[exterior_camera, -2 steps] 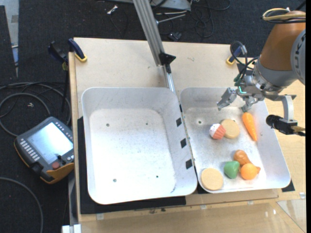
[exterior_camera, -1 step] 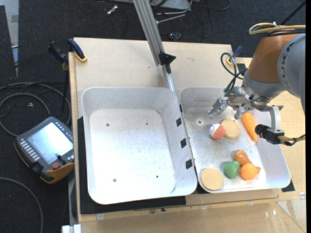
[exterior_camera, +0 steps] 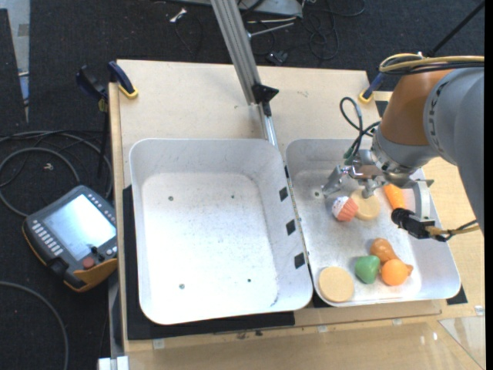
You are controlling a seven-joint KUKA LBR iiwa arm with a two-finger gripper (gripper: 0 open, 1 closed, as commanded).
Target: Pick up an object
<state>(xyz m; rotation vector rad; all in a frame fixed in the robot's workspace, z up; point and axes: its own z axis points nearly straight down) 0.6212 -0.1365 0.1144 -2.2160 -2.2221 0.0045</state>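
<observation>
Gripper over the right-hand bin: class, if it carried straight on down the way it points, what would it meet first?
Probably the pink-and-cream toy lying just under the gripper in the right bin, though depth is hard to judge from this view.

Table [exterior_camera: 200, 99]: light wood top, seen from above.
On it, left: wide white bin [exterior_camera: 154, 160].
On it, right: second white bin [exterior_camera: 308, 160], touching the first.

One fixed camera looked down at a slant from above the pale wooden counter [exterior_camera: 200, 106], taking in both shallow white bins [exterior_camera: 154, 160] at middling range.
</observation>
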